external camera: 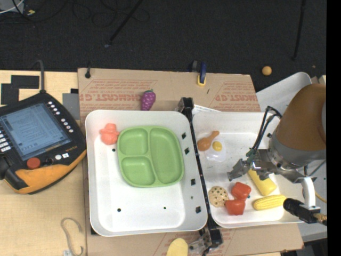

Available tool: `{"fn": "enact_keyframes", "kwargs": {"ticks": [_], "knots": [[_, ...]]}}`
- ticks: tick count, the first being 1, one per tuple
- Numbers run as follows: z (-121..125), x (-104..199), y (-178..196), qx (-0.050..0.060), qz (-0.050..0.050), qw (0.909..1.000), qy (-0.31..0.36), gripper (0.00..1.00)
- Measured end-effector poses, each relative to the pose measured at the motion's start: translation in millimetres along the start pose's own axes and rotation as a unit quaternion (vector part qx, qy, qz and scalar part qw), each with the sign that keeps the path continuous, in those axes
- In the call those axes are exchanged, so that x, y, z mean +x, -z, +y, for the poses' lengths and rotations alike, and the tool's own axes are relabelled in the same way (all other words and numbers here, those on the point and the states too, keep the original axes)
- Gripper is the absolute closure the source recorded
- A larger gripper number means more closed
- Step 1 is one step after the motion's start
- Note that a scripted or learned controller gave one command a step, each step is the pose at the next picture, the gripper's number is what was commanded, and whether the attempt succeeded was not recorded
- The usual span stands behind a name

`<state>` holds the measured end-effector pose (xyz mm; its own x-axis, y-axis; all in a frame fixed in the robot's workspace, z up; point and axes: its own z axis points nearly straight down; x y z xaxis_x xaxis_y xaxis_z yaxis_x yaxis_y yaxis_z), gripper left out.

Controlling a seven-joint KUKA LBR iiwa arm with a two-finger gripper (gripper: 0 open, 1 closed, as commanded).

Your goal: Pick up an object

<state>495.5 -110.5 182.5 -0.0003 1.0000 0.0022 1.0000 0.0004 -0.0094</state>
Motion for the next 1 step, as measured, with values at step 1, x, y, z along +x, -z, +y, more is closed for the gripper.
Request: {"fn": "enact_keyframes", "kwargs": {"ticks": [1], "knots": [[-3.3, 2.9, -64.1, -0.001, 0.0, 1.0, 0.0, 0.0]]}}
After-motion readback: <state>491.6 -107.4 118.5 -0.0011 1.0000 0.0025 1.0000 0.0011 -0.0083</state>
